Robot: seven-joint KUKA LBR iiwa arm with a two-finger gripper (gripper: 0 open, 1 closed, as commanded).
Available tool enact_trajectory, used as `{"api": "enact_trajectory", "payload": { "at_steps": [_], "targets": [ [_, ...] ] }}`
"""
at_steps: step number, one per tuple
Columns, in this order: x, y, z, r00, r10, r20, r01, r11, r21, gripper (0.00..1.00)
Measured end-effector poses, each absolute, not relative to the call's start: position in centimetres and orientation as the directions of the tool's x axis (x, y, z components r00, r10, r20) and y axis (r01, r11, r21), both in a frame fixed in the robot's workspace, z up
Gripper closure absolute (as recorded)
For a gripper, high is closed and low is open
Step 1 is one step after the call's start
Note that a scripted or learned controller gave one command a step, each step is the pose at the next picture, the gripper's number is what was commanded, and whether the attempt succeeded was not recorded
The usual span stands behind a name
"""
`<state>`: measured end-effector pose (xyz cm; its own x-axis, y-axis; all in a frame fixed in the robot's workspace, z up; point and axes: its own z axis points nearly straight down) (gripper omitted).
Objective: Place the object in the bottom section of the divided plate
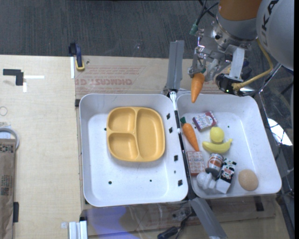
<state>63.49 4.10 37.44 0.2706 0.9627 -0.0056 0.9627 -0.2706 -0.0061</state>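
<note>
Carrot held above the right bin

The gripper (pixel 202 70), upper right of the frame, is clamped on a carrot (pixel 196 87) hanging point-down; the yellow divided plate (pixel 136 133) sits in the left bin (pixel 93 186).

The grey arm (pixel 275 23) enters from the upper right, its orange band (pixel 239 9) just above the wrist. The gripper (pixel 200 74) points downward, fingers closed on the top of a carrot (pixel 196 87) hanging below.

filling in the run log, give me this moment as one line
stage: carrying | gripper: shut on carrot, above right bin's back left corner | divided plate: in left bin, nothing in it | second carrot: lying in right bin
</note>
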Motion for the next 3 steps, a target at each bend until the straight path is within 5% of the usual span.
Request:
{"api": "enact_trajectory", "payload": {
  "at_steps": [1,2,3],
  "targets": [
    [61.1,2.1,43.8,0.324,0.946,-0.007,0.946,-0.325,-0.008,1.0],
    [63.5,8.5,24.8,0.304,0.953,-0.006,0.953,-0.304,-0.007,1.0],
    [60.8,10.2,21.1,0.284,0.959,-0.006,0.959,-0.284,-0.008,1.0]
  ]
}}
